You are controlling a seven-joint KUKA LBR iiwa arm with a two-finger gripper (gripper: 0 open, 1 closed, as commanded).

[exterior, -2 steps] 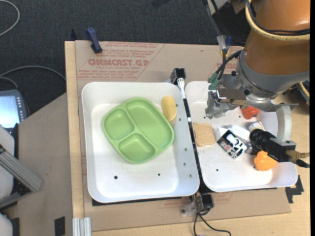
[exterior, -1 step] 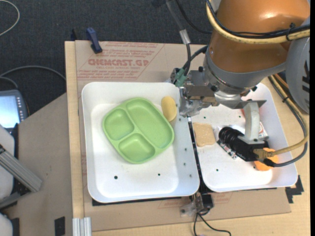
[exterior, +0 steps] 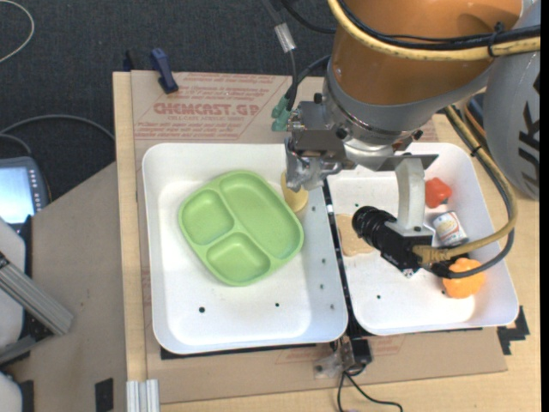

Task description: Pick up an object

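Dark carpet surrounds my bench, where two white bins (exterior: 163, 230) sit side by side on a brown board, the left one bearing a green divided tray (exterior: 240, 227). My gripper (exterior: 298, 178) hangs at that tray's upper right corner, just left of the wall between the bins, with a small pale yellow object (exterior: 296, 198) directly beneath its tips. I cannot tell whether the fingers are spread or clamped, so I judge the object sits straight below rather than held.
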